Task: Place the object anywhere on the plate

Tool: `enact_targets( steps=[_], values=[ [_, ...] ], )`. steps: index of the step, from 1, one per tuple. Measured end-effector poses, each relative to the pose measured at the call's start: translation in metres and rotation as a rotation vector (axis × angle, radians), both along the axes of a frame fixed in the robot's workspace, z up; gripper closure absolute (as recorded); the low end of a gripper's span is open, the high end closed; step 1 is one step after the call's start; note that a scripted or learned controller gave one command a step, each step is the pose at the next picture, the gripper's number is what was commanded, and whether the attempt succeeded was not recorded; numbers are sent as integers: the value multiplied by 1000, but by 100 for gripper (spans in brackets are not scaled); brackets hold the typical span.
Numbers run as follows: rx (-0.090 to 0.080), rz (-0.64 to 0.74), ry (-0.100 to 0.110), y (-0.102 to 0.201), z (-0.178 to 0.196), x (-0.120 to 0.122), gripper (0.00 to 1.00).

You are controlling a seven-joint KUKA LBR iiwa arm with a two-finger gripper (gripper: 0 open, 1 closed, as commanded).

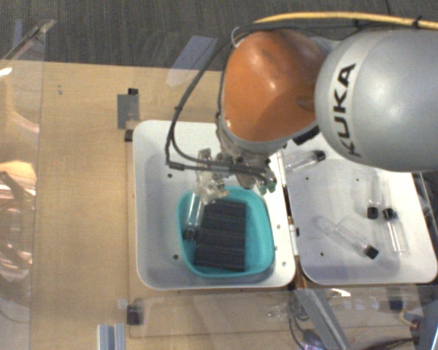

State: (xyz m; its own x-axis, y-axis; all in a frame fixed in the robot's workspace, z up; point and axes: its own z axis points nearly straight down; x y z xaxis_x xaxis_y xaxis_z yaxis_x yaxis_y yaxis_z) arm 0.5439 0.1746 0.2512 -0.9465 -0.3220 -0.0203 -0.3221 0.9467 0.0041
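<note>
Wooden tabletop [73, 217] under two white bins | tool [230, 175] above left bin [150, 195], cannot tell its state | clear tube [193, 214] with black cap lies just below tool, on teal plate's [261, 228] left edge, beside a black ribbed block [221, 235] | right bin [416, 257]: more clear tubes [347, 238].
</note>
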Motion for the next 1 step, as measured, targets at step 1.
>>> enact_targets(
  steps=[1],
  values=[
    [-7, 202, 3, -10, 90, 88, 100]
  ],
)
